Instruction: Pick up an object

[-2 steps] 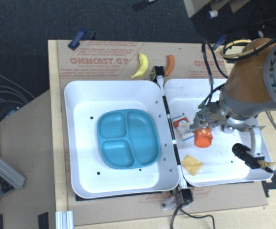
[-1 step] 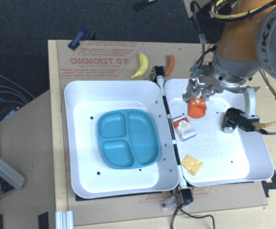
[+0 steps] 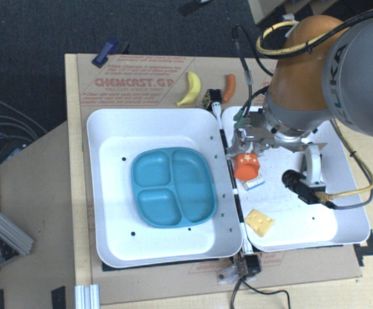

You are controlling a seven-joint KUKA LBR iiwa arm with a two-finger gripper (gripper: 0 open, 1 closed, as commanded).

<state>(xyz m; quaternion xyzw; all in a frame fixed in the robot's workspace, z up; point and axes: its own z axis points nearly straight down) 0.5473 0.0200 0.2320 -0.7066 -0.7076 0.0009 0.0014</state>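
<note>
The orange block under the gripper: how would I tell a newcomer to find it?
Start at the right white bin, where the grey arm reaches in. Along its left wall, just below the gripper, sits the orange block. It is the bin's only bright orange thing; the yellow cheese wedge lies lower, near the front.

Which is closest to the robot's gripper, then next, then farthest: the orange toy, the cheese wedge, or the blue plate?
From the gripper:
1. Orange toy, right beneath it in the right bin.
2. Cheese wedge, near that bin's front edge.
3. Blue plate, over in the left bin.
</note>
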